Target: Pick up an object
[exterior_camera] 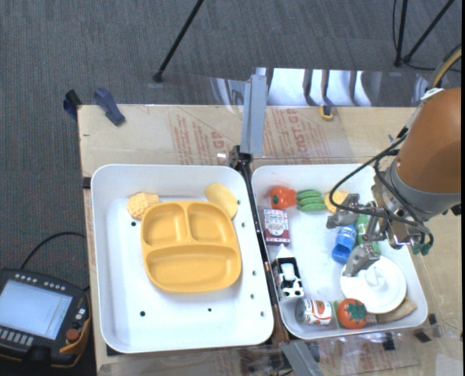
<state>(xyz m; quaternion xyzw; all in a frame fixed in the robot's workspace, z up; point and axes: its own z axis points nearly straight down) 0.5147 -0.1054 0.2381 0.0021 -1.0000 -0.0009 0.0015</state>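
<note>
My gripper (357, 235) hangs over the middle of the right bin (420, 313), open, with one grey finger (351, 207) toward the back and the other (362, 259) toward the front. A small blue object (343, 244) lies at the left edge of the gap between them. I cannot tell whether either finger touches it. Just in front of the gripper sits a white round lid (381, 287). A red tomato (352, 312) and a small can (317, 312) rest at the bin's front edge.
Also in the right bin are a red pepper (281, 197), a green vegetable (311, 201), a red packet (276, 226) and a black-and-white box (288, 277). In the left bin (114, 288) there is a yellow divided plate (190, 245) with two yellow items behind it.
</note>
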